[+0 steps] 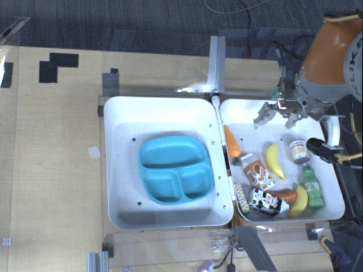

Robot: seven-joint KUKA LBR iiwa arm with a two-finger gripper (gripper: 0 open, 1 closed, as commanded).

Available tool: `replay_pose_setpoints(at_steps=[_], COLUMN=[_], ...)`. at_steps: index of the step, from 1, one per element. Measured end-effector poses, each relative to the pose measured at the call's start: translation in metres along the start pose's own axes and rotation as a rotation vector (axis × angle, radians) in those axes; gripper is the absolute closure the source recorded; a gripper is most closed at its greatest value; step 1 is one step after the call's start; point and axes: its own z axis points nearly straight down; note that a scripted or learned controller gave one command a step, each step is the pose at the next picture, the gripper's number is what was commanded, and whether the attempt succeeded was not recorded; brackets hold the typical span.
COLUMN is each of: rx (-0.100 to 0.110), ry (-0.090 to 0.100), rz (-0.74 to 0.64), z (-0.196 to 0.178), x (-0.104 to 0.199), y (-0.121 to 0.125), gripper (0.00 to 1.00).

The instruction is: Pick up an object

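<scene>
My gripper (278,117) hangs over the back of the right bin (249,107), its two fingers spread apart and open, with nothing between them. In the bin below and in front of it lie an orange carrot (231,143), a yellow banana (274,161), a small white jar (298,150), a green bottle (311,187), a brown carton (258,173), a black-and-white carton (266,203), a second yellow fruit (299,202) and a red item (283,195). The banana and the jar are the nearest to the fingers.
The left bin (122,152) holds a blue three-part tray (174,169). A metal post (217,61) stands behind the divider between the bins. A patterned bar (241,196) lies by the right bin's front left corner. The arm's orange band (334,50) looms at the right.
</scene>
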Motion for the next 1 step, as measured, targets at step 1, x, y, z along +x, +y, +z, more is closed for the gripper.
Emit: replay_pose_setpoints(at_steps=[1], rx=[-0.001], ry=[-0.001], rz=[-0.247], z=[0.0594], x=[-0.04], y=[-0.0292], gripper=[0.0])
